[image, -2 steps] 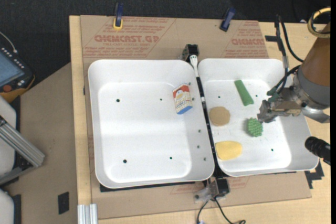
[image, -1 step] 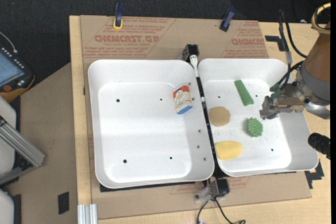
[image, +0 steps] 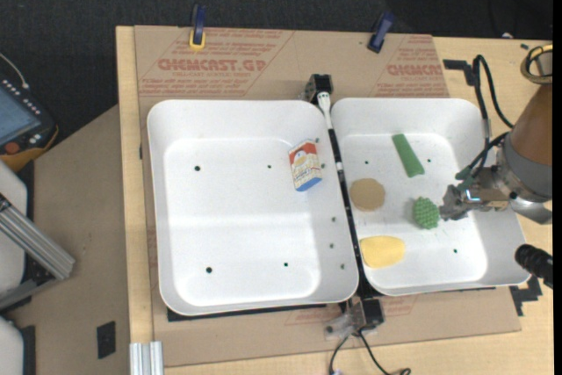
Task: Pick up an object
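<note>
The arm is being reached into the right bin (image: 470,114) from the right, its pincer (image: 456,202) lowered; whether it is open cannot be told. A green knobbly object (image: 426,212) is lying just left of it, seemingly touching.

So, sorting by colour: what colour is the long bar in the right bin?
Green; the bar shows clearly in the camera view.

Knobbly green object (image: 426,212) (perhaps rubbery) lies in right bin (image: 457,114).
</note>
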Robot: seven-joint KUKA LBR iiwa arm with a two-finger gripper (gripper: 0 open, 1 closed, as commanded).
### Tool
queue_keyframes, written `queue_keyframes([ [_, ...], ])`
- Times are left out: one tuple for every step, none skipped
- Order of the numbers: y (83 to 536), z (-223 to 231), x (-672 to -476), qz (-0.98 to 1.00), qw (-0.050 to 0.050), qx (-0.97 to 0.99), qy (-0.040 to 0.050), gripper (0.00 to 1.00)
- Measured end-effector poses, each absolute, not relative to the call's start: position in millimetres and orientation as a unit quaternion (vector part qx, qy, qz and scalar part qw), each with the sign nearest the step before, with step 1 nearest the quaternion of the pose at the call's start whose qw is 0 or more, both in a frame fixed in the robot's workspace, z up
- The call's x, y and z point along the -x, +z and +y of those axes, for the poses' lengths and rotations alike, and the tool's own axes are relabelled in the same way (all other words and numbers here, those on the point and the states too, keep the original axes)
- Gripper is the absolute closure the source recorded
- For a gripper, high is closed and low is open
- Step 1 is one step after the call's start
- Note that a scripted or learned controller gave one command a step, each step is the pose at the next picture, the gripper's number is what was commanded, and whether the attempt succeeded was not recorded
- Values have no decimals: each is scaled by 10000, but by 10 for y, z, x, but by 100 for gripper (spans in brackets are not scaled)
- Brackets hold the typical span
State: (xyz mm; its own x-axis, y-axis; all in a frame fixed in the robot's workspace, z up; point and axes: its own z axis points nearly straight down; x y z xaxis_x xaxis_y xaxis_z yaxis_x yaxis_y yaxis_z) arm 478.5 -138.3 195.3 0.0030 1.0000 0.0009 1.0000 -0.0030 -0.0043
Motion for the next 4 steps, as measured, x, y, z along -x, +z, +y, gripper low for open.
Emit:
queue_keyframes([
  [1277, -2281, -4779, -7049, 6, 7093, 14, 100],
  [2459, -1324, -4790, -7079, -13, 7063, -4, 100],
  [1753, -1554, -4779, -7061, 30, 7081, 17, 100],
  [1893, -1547, -4795, -7070, -13, 7072, -1, 100],
])
